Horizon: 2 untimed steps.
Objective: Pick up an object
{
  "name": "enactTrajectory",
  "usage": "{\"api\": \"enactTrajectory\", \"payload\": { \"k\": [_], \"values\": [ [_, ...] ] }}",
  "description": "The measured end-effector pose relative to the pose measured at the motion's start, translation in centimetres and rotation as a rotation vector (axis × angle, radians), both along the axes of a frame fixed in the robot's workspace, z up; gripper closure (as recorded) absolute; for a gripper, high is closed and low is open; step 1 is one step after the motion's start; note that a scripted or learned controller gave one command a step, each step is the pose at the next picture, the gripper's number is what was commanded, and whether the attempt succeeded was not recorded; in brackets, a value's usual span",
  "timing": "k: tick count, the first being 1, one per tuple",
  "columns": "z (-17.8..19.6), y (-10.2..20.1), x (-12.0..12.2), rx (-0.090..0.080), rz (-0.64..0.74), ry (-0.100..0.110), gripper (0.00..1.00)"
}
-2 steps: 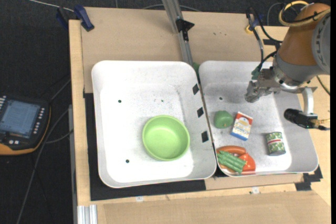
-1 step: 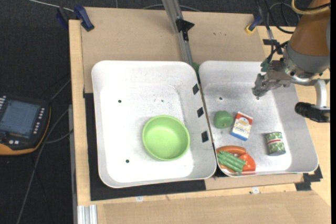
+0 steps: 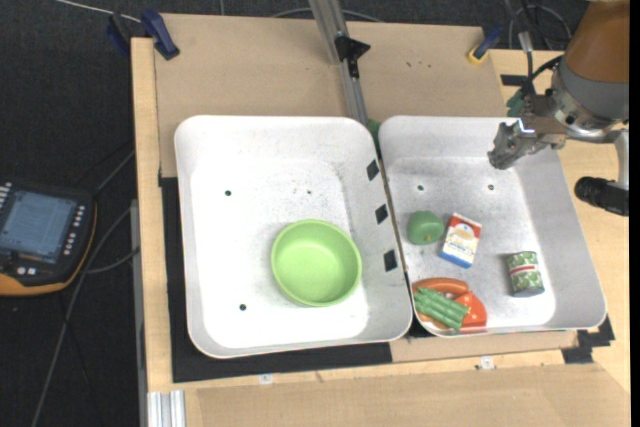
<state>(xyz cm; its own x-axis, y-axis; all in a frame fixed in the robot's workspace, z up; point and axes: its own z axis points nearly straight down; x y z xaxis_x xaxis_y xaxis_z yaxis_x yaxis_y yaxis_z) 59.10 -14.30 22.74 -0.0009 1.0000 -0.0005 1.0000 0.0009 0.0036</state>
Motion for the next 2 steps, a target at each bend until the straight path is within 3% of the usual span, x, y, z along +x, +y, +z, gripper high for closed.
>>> {"api": "enactTrajectory", "payload": {
  "k": [1, 2],
  "values": [
    [4.4, -0.5, -0.3, 0.000, -0.001, 0.000, 1.00],
    [2.9, 4.3, -1.6, 0.001, 0.001, 0.004, 1.00]
  ]
}}
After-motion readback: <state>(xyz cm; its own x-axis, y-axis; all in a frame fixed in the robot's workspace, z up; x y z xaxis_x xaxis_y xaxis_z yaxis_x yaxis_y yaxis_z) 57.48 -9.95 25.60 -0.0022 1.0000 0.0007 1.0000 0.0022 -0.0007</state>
